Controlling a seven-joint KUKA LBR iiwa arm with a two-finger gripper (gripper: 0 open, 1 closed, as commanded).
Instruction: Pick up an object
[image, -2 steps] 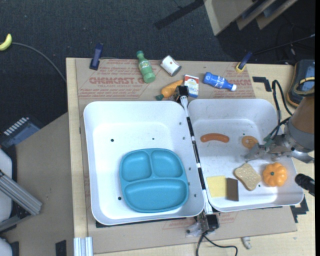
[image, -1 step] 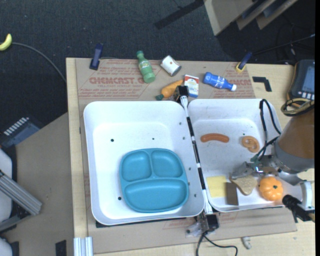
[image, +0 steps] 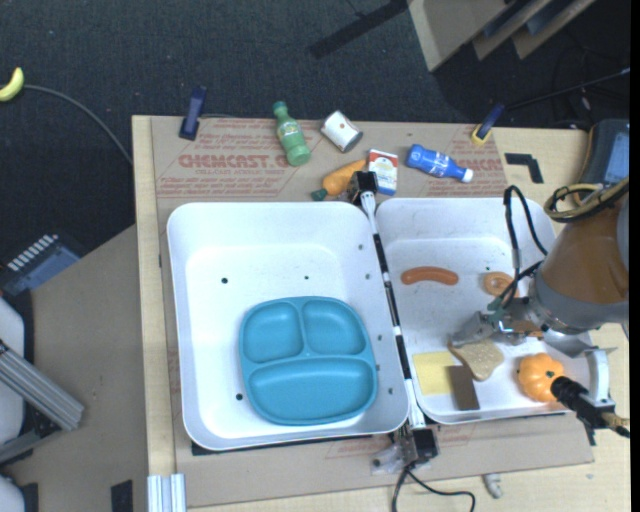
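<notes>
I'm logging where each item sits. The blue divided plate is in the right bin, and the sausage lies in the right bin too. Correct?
Not quite. The camera view shows the blue divided plate in the left bin, not the right. The sausage does lie in the right bin.

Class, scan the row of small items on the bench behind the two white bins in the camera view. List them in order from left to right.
Dark blue clip → green bottle → white can → orange toy → small carton → blue bottle → blue clip.
</notes>
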